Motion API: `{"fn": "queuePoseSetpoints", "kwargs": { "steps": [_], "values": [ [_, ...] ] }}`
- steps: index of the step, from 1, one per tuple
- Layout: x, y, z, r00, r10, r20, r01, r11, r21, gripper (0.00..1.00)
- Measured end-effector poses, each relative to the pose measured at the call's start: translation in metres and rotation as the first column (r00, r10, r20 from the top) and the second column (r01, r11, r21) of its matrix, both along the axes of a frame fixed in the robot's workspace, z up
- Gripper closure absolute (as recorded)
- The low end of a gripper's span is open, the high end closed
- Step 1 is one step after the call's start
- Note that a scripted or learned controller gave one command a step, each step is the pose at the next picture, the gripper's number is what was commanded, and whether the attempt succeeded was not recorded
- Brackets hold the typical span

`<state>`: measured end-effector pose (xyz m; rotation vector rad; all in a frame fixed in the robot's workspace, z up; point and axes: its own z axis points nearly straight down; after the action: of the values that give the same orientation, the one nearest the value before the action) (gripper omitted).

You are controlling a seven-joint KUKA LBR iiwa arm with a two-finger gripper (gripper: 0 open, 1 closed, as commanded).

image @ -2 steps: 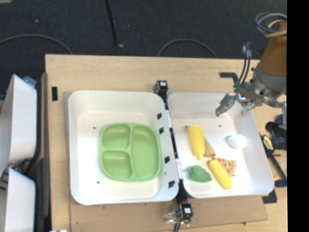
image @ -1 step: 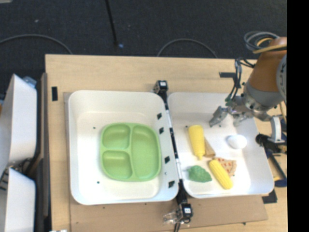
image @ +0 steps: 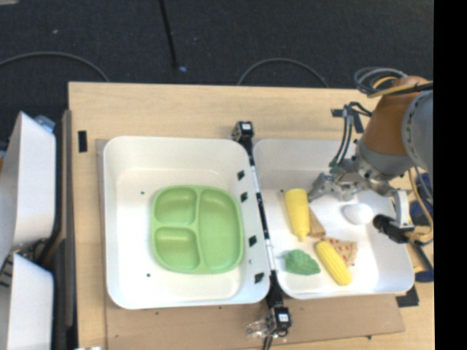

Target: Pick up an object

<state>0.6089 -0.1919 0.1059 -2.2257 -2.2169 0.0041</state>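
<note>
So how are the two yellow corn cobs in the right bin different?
The upper corn cob stands nearly straight up and down in the picture, while the lower corn cob lies on a slant. The upper one is a paler, plainer yellow; the lower one is deeper yellow with clearer kernel rows. The lower one lies beside the green leafy piece. Both are yellow, long, and in the right bin.

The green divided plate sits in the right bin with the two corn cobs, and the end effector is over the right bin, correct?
Not quite. The camera view shows the green divided plate in the left bin. The two corn cobs lie in the right bin, with the end effector over it.
</note>
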Motion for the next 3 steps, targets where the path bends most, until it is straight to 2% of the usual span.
{"fn": "queuePoseSetpoints", "kwargs": {
  "steps": [1,2,3],
  "values": [
    [0.002,-0.001,0.015,1.0,-0.002,0.007,0.002,1.0,-0.001,1.0],
    [0.009,-0.003,0.079,1.0,0.008,0.01,-0.008,1.0,-0.001,1.0],
    [0.01,-0.005,0.113,1.0,0.006,0.008,-0.006,1.0,0.0,1.0]
  ]
}}
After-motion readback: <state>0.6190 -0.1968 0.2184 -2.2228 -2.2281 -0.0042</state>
